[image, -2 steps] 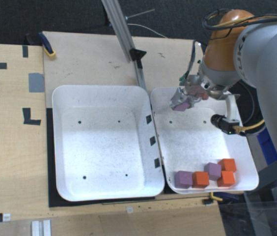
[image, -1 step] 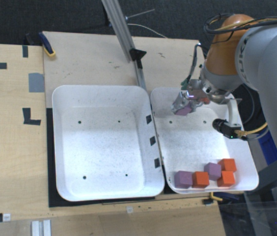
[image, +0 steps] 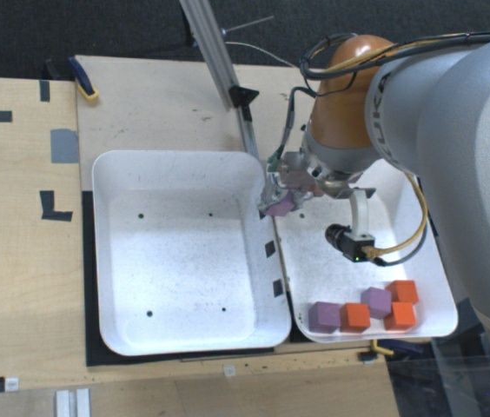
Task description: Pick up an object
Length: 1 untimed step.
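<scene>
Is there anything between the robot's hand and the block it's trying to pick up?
Nothing visible. The hand is already at a purple block above the wall between the two bins, apparently gripping it. The other blocks sit together at the right bin's near end.

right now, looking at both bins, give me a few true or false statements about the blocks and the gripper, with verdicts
1. The gripper has a purple block between its fingers. True.
2. The gripper sits over the middle of the left bin. False: it is by the divide between the two bins.
3. Five blocks lie together in the right bin at its near end. True: two purple, three orange.
4. A green block lies in the right bin. False: its blocks are purple and orange.
</scene>
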### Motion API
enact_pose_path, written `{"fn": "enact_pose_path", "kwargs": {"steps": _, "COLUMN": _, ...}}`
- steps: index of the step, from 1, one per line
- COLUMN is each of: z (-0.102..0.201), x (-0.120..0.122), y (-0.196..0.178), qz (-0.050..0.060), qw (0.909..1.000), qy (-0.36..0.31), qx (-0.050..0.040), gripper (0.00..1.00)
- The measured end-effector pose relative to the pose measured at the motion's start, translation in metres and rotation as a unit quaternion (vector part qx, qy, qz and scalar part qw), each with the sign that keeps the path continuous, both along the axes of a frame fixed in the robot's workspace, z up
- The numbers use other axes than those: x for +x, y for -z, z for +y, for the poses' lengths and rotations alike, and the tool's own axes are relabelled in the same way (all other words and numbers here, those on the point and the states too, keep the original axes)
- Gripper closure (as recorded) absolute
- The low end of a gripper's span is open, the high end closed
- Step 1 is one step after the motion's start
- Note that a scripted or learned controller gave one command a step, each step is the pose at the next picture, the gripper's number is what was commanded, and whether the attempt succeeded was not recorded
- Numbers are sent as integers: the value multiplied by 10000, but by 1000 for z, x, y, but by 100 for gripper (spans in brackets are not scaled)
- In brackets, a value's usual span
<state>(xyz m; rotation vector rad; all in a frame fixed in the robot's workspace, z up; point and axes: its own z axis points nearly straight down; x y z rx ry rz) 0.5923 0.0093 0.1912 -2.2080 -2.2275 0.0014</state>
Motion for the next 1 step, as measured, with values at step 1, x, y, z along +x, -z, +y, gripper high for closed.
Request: {"fn": "enact_pose_path", "kwargs": {"steps": 1, "z": 70, "x": 23, "y": -35, "qz": -30, "qw": 10000, "qy": -3, "qx": 1, "gripper": 100}}
